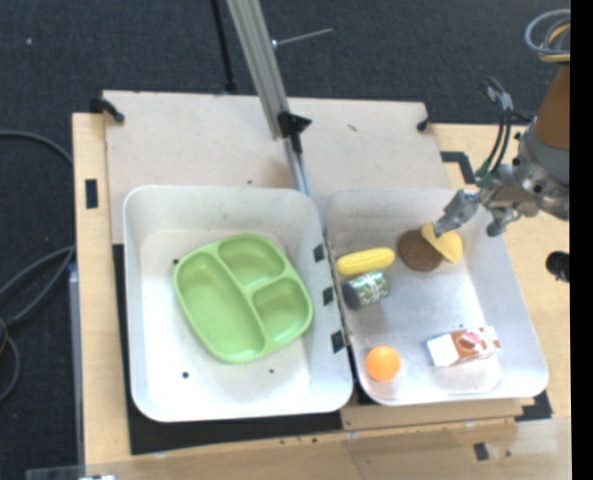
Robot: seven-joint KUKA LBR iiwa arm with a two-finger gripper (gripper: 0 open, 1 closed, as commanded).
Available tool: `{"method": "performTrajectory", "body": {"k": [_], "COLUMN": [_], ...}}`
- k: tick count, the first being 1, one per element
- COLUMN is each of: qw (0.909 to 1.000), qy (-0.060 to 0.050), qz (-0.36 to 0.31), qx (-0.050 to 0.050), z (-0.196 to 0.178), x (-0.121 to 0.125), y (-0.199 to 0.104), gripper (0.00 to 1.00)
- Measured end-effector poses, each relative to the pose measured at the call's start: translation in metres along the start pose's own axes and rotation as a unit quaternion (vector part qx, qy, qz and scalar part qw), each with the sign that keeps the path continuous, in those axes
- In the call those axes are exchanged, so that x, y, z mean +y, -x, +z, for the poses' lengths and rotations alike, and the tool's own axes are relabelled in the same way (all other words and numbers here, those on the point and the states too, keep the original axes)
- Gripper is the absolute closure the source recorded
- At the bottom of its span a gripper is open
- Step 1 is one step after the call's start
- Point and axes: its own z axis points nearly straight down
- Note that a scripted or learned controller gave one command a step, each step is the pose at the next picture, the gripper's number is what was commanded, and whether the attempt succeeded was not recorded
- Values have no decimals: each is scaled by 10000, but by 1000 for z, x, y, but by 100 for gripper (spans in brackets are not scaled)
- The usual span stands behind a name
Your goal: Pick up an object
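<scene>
My gripper [476, 218] hangs over the far right corner of the right bin [506, 288], with its two fingers apart and nothing between them. Just below and left of its left finger [457, 212] lie a brown round object [419, 251] and a yellow piece [447, 245] touching it. Further left in the same bin are a yellow corn-like object [364, 261] and a small green can [366, 289]. An orange ball [382, 364] and a white and red carton [463, 348] rest near the bin's front edge.
The left bin [151, 368] holds a green divided plate [242, 296]. A slanted metal post [261, 58] rises from the back of the bench between the bins. Cables [501, 143] hang beside the wrist at the right.
</scene>
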Motion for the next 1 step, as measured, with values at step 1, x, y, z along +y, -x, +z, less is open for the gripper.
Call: {"method": "performTrajectory", "body": {"k": [1], "qw": [10000], "qy": [0], "qz": [0], "qx": [0], "z": [0], "x": [0], "y": [0], "gripper": [0]}}
